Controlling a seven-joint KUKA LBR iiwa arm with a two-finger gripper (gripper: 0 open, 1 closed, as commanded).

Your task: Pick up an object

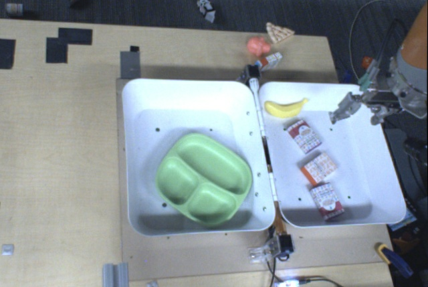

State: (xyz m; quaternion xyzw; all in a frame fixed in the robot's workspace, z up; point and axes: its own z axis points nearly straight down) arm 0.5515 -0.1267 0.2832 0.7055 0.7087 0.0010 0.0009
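Nearest the lower edge, a small clip with wires point(277, 249) sits on the table point(60, 172) just below the seam between the 2 white bins. Just above it, the left bin point(134, 145) holds a green divided plate point(204, 176) with 3 compartments, lying slightly tilted in the bin's middle and lower part. Beside it, the right bin point(374, 165) holds a yellow banana point(285, 106) near its upper left corner and 3 small red-and-white packets in a slanted row below it: the first packet point(303, 136) just under the banana, the second packet point(318, 168) in the middle, the third packet point(326, 201) near the bin's lower wall. At the right bin's upper right edge, the gripper point(361, 107) hangs with its jaws spread and nothing between them, well apart from the banana and the packets. Beyond the bins, a pink ball point(258, 46), a wedge-shaped toy point(279, 33) and a small red-and-white item point(269, 61) lie close together on the table's far edge
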